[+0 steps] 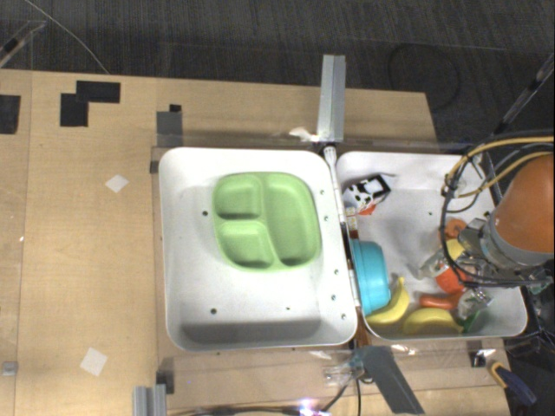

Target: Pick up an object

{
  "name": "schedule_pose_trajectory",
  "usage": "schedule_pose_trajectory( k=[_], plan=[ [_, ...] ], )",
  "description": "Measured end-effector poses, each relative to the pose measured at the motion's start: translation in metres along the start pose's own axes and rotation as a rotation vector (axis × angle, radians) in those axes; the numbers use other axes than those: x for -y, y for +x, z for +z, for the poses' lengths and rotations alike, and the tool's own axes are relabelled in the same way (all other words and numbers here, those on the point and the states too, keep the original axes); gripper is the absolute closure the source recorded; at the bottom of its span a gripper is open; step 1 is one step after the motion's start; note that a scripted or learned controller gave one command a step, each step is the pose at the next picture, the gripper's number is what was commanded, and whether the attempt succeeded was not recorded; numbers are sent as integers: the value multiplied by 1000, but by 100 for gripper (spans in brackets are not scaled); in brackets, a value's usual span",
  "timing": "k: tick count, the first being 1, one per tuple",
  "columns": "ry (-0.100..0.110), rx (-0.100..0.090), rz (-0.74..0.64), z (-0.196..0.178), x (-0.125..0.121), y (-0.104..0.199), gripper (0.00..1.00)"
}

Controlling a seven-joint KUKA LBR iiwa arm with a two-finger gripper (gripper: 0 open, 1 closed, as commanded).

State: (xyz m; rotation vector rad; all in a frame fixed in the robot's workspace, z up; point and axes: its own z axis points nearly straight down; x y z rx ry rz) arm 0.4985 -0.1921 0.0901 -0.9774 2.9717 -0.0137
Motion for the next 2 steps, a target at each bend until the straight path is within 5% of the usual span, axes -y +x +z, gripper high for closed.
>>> schedule_pose_trajectory(
  k=[2],
  plan=[
    [10, 5, -280, -2, -62, -50, 0]
  ],
)
